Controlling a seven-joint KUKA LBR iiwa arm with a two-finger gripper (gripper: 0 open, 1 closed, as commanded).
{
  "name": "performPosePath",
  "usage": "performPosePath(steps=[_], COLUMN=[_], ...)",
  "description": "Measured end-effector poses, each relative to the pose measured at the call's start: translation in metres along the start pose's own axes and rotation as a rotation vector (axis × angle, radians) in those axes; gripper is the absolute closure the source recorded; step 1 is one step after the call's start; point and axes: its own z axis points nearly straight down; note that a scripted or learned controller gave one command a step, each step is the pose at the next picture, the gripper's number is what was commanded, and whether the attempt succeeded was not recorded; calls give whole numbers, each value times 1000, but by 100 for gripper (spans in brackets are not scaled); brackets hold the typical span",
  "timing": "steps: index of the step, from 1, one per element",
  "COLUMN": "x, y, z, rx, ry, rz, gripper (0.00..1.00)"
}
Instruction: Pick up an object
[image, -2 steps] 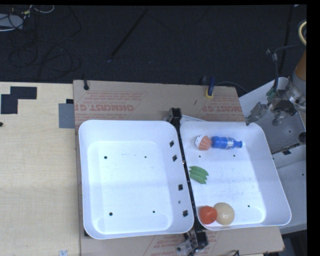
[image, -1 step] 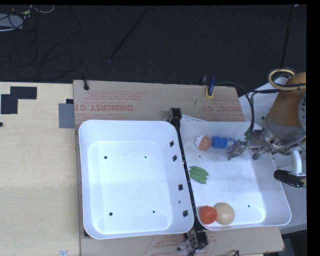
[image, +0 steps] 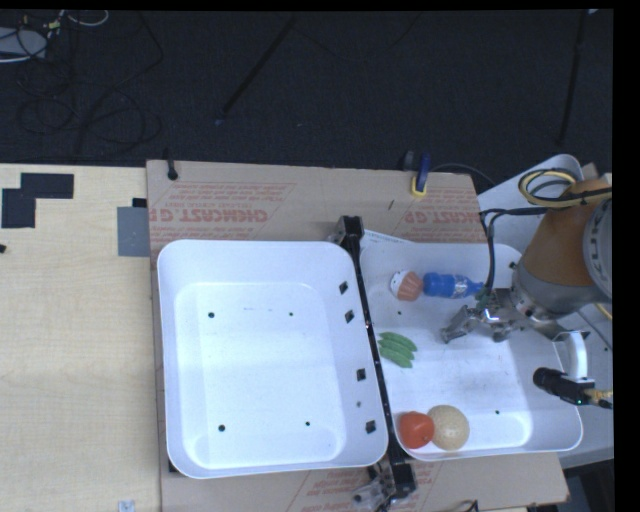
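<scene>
The right bin (image: 500, 385) holds a blue bottle-like object (image: 443, 285) with an orange-and-white piece (image: 405, 286) at its left end, near the back. A green leafy item (image: 397, 348) lies by the bin's left wall. At the front sit a red-orange ball (image: 415, 430) and a pale yellow ball (image: 449, 426), side by side. My gripper (image: 466, 324) reaches in from the right, low over the bin's middle right, just below the blue object's right end. Its metal fingers spread apart toward the left with nothing between them.
The left bin (image: 200, 270) sits beside the right one, with a black divider (image: 365, 340) between them. Both rest on cardboard (image: 290, 205). A blue-and-yellow clamp (image: 421, 178) stands at the back. The arm's orange band (image: 560, 255) and cables (image: 545, 185) are at the right.
</scene>
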Motion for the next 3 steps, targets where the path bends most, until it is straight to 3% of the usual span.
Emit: performPosePath(steps=[1, 2, 3], x=[2, -12, -12], y=[54, 0, 3], z=[-101, -27, -31], rx=[-19, 1, -5], ry=[-6, -1, -2], rz=[-1, 3, 3], gripper=[0, 0, 0])
